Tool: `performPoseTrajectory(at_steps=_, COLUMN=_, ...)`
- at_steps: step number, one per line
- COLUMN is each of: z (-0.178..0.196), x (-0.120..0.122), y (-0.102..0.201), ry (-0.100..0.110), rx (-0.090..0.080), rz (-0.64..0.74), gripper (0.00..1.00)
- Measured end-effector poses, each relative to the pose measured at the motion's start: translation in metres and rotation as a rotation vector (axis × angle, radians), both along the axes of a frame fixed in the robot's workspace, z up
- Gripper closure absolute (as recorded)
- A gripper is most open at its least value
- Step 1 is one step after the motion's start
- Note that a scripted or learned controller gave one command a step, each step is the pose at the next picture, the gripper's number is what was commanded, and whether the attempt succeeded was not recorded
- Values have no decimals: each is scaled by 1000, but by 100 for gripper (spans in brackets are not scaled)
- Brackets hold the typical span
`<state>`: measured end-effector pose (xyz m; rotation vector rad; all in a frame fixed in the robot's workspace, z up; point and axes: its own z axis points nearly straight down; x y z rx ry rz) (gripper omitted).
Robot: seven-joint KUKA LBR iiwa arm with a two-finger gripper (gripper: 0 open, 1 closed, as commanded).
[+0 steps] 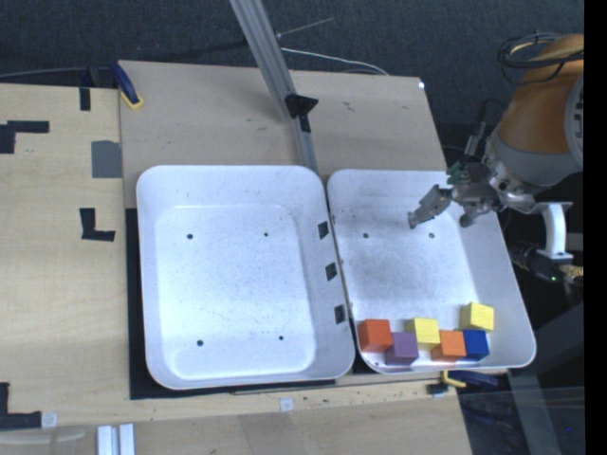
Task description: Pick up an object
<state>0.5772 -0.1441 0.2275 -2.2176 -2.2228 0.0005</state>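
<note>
Above the right bin's [493, 254] far end the gripper [444, 209] hung spread and empty, apparently approaching, needing descent toward the blocks [424, 337] clustered at its near edge.

2 white bins [237, 183] side by side; metal pole [266, 50] slants above.

Six small blocks [425, 336] cluster at the right bin's [398, 263] six-o'clock edge — two orange, two yellow, purple, blue — resting flat, mostly touching.
</note>
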Motion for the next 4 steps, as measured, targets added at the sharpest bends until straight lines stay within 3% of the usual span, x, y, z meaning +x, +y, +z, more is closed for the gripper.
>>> performPoseTrajectory(at_steps=1, z=28, x=-24, y=56, ry=-2, rx=2, rz=5, gripper=0)
performPoseTrajectory(at_steps=2, z=54, x=88, y=35, ry=-6, rx=-2, rz=2, gripper=0)
performPoseTrajectory(at_steps=3, z=67, x=39, y=71, ry=0, rx=-1, rz=1, gripper=0)
performPoseTrajectory(at_steps=4, z=57, x=-62, y=32, ry=2, rx=-3, rz=-6, gripper=0)
